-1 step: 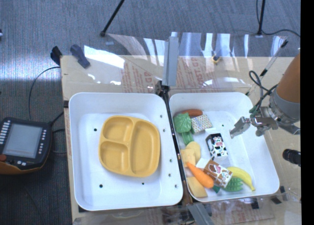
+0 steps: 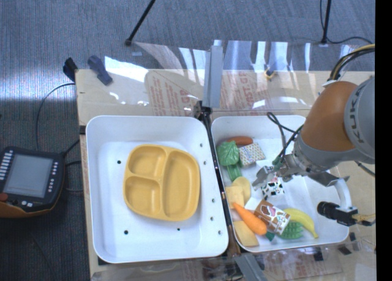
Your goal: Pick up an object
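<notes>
The right bin (image 2: pixel 288 123) holds several toy foods. Along its left side lie a green leafy piece (image 2: pixel 228 153), a red sausage (image 2: pixel 240 141), a silvery packet (image 2: pixel 252 153) and pale yellow pieces (image 2: pixel 239 190). Near the front are an orange carrot (image 2: pixel 249 217), a printed can (image 2: pixel 272 215), a banana (image 2: pixel 303 220) and a green piece (image 2: pixel 293 231). My gripper (image 2: pixel 271 180) hangs low over the middle of this bin. A small black-and-white object (image 2: pixel 274 187) sits right at its tip; whether it is gripped is unclear.
The left bin (image 2: pixel 104 212) holds a yellow divided plate (image 2: pixel 162 182). The grey and orange arm (image 2: pixel 334 127) covers the right bin's far right part. A black part (image 2: pixel 334 211) juts over the bin's right front corner. A metal post (image 2: pixel 212 78) stands behind the bins.
</notes>
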Controlling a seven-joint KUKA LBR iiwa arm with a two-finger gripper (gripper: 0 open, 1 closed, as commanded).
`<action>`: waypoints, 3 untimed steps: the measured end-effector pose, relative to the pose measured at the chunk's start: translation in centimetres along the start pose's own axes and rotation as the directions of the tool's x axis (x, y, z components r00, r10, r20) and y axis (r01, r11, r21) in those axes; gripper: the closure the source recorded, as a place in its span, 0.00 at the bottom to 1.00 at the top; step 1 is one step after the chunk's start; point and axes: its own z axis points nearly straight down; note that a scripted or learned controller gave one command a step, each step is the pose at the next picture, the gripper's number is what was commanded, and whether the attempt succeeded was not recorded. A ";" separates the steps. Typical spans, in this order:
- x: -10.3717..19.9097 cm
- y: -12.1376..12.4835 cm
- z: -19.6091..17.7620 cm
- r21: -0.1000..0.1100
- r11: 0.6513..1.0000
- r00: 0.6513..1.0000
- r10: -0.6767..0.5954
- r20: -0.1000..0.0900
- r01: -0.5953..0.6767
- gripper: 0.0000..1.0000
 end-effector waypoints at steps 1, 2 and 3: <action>-0.6 1.1 3.1 -0.002 0.998 0.998 0.067 0.001 -0.067 0.00; -0.6 1.1 2.1 -0.003 0.998 0.998 0.070 0.000 -0.070 1.00; 4.0 2.7 3.0 -0.005 0.995 0.995 0.097 0.003 -0.097 1.00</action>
